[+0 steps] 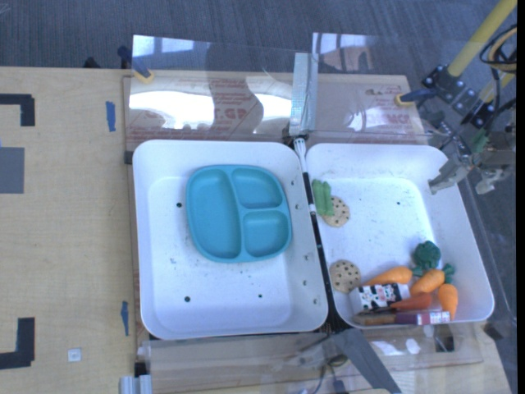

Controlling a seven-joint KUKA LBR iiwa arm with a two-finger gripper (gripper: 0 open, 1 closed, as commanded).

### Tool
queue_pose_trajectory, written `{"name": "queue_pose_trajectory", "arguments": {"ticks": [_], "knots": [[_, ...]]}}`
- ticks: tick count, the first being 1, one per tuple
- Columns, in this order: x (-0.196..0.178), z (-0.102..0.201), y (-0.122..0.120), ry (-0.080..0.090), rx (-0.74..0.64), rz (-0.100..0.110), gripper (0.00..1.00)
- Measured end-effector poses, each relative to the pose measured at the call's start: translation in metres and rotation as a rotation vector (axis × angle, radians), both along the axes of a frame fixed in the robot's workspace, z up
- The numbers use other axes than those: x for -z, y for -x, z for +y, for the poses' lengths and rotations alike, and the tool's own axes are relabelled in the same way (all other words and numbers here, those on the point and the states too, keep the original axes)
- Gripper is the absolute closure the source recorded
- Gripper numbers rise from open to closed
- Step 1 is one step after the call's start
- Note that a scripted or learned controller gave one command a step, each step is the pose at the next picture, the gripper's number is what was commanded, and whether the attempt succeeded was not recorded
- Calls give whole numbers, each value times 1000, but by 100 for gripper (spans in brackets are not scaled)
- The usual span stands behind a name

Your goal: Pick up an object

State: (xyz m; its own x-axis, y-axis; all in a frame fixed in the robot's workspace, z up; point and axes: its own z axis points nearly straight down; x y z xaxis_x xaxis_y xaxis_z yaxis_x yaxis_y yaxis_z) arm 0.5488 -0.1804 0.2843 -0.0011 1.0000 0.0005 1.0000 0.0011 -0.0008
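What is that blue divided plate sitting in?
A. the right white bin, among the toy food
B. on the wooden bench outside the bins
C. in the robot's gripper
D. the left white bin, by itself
D: the blue divided plate lies flat in the left bin, while the cookies, carrots and other toy food are in the right bin.

Right bin [459, 220] holds small toys. Green pickle [321, 196] lies by left wall, touching round cookie [336, 212] with dark dots. Second cookie [344, 275] lies lower, near left wall. Heap in near right corner: green broccoli [426, 254] on top, orange carrots [426, 282] below, small black-and-white carton [375, 297] on its side, red marker [410, 304] and long thin stick [406, 319] along near wall.
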Motion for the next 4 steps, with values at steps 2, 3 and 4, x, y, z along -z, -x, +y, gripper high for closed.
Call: {"name": "queue_pose_trajectory", "arguments": {"ticks": [2, 3, 4], "knots": [[188, -24, 62, -5, 16, -7, 0], [180, -28, 64, 2, 23, -6, 100], [125, 56, 55, 0, 294, -3, 100]]}}
